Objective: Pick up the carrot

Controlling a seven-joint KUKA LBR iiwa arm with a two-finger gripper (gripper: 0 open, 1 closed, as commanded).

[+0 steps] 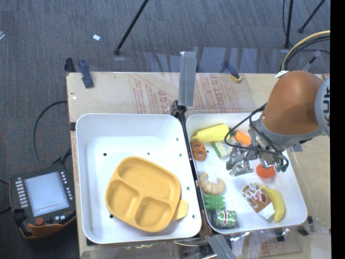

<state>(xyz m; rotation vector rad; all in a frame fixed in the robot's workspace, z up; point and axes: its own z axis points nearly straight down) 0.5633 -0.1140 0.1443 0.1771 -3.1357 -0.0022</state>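
Right bin (299, 198): carrot (243, 138) mostly hidden under arm, axis unclear; claw (241, 165) state unclear.

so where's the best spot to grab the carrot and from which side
Probably its exposed end: the carrot lies in the right bin, partly hidden under the arm, with the corn to its left. Coming from above, gripper across its narrow width, looks safest. Its full length isn't visible.

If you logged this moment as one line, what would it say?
arm: over right bin | gripper: low, among toy foods | carrot: lying in bin beside gripper, not lifted | yellow tray: left bin
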